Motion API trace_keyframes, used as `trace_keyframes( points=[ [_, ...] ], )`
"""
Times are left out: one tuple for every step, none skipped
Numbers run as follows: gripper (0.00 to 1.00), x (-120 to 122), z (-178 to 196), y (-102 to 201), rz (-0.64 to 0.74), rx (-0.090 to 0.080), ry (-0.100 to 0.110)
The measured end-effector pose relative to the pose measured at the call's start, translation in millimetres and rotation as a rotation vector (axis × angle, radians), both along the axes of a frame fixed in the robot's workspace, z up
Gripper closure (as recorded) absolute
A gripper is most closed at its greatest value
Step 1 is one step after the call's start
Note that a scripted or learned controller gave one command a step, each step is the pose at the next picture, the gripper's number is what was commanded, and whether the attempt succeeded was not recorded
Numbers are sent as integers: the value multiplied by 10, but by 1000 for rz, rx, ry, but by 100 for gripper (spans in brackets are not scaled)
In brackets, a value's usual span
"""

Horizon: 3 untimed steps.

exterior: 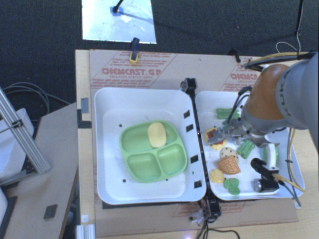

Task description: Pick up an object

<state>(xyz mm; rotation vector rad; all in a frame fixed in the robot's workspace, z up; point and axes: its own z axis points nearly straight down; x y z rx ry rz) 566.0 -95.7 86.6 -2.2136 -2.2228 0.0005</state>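
My gripper (223, 133) hangs low over the left part of the right bin (209, 99), coming off the orange-banded wrist. It is right beside a small red and yellow toy (213, 133), which looks to be touching it. Just below lie a speckled cookie (227, 152) and an orange waffle piece (230, 166). A green piece (245, 149) rests to the gripper's lower right. Another green toy (224, 113) lies above it, partly hidden by the arm.
The left bin (114, 108) holds a green divided plate (142, 156) with a pale yellow oval (157, 134) in its top compartment. Near the right bin's front are a yellow piece (217, 176), a green leafy piece (231, 185) and a green-white item (270, 154).
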Motion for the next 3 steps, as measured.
trace_keyframes(
  points=[
    [0,-832,-30,-129,-8,-2,2],
    [100,-775,92,-128,-4,-5,-10],
    [100,-757,1626,621,10,0,-22]
  ],
)
